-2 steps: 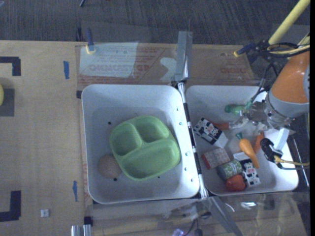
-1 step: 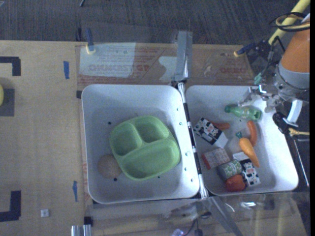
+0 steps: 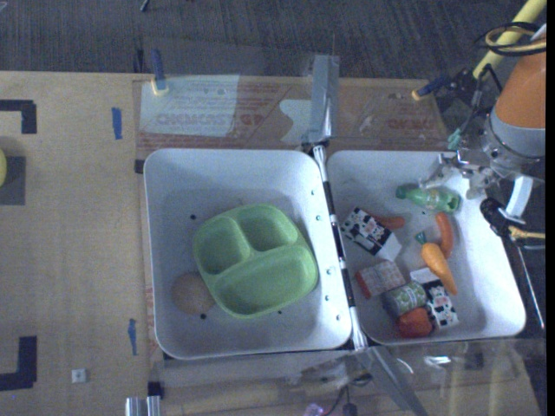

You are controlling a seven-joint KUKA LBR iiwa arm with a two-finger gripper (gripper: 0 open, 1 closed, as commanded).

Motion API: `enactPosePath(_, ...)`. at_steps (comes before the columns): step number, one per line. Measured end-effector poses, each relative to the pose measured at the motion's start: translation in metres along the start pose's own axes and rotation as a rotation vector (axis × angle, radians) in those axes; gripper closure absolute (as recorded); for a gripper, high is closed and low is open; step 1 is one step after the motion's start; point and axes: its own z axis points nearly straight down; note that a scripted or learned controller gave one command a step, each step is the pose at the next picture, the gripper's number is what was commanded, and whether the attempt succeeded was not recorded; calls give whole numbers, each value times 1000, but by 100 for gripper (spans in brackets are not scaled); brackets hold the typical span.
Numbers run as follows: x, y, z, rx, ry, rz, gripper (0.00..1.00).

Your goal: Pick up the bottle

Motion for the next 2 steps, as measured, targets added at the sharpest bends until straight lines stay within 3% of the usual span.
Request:
enactPosePath(1,52,7,45,-36,-11,-238,0)
enactPosePath(2,49,11,27,-47,-14,-234,100)
